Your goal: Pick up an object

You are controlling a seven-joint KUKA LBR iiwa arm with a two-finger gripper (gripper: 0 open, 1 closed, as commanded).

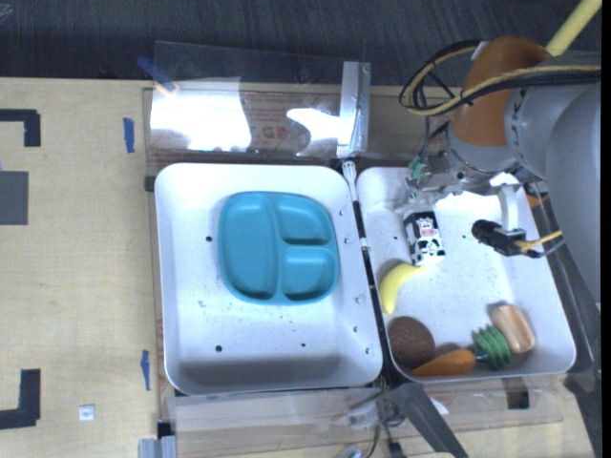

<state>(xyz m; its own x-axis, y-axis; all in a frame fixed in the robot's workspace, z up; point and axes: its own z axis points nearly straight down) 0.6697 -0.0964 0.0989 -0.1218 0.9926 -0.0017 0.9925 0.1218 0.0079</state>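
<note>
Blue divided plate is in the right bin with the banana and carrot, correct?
No. The camera view shows the blue divided plate alone in the left bin. The banana and carrot do lie in the right bin.

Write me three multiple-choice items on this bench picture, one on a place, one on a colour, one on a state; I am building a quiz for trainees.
1. Where does the banana lie?
A. on the blue tray
B. in the right bin, by its left wall
C. outside both bins

2. What colour is the divided tray?
A. red
B. blue
C. yellow

3. How does the divided tray sit in the left bin?
A. flat, open side up
B. standing on edge
C. flipped over

Answers: 1 B, it rests against the right bin's left wall; 2 B, the tray is plainly blue; 3 A, its compartments face up.
</note>
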